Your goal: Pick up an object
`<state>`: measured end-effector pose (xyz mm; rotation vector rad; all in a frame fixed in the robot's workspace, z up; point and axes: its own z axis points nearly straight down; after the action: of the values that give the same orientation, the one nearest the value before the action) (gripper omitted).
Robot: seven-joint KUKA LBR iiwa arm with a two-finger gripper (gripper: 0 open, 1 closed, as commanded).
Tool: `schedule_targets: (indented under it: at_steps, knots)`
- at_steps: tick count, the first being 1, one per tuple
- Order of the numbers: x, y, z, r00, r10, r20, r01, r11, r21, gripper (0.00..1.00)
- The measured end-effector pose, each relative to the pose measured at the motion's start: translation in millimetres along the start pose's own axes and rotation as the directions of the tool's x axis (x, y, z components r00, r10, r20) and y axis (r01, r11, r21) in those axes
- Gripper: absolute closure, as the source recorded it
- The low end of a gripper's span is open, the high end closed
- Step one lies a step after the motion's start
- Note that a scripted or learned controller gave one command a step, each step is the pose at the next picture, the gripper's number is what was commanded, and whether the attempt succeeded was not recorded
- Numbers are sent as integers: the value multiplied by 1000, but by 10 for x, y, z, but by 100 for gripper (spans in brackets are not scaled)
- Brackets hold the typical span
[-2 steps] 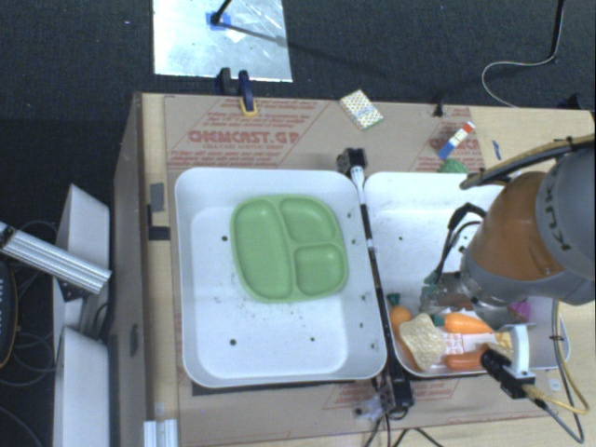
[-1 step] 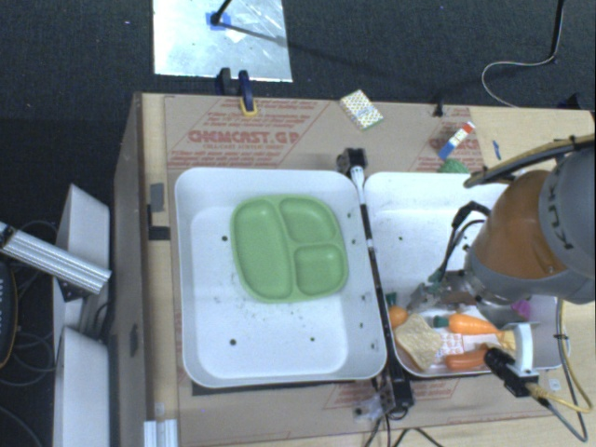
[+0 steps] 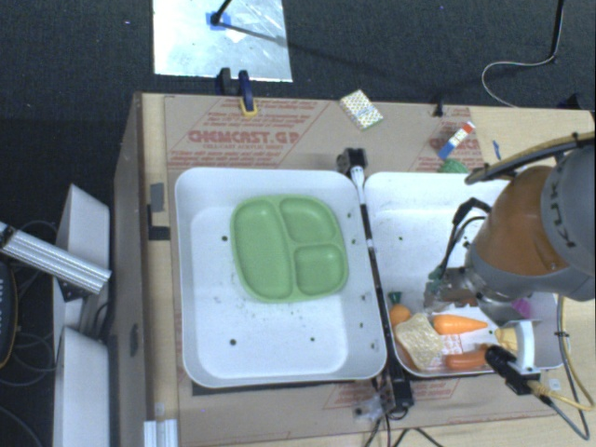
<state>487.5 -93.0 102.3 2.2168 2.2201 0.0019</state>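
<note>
My gripper (image 3: 449, 294) hangs low over the right bin (image 3: 410, 214), near its front. Just below it lies an orange carrot (image 3: 459, 324). A beige bread-like piece (image 3: 421, 341) sits left of the carrot, and a small orange ball (image 3: 400, 314) rests at the bin's left wall. An orange sausage-shaped piece (image 3: 466, 360) lies along the front wall. The arm's orange band (image 3: 521, 226) and grey wrist cover the right half of this bin.
The left bin (image 3: 209, 343) holds a green divided plate (image 3: 289, 248). A black divider (image 3: 368, 240) runs between the bins. A tiny green bit (image 3: 396, 297) lies by it. A pink object (image 3: 521, 305) peeks out under the wrist.
</note>
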Motion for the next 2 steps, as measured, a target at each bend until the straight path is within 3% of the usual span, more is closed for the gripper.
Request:
schedule_targets:
  at_steps: [1, 2]
  knots:
    - [-13, 0, -1, 1000, 1, 2, -1, 1000, 0, 0]
    - [-7, 8, -103, 1000, -1, 1, 1, 1000, -1, 100]
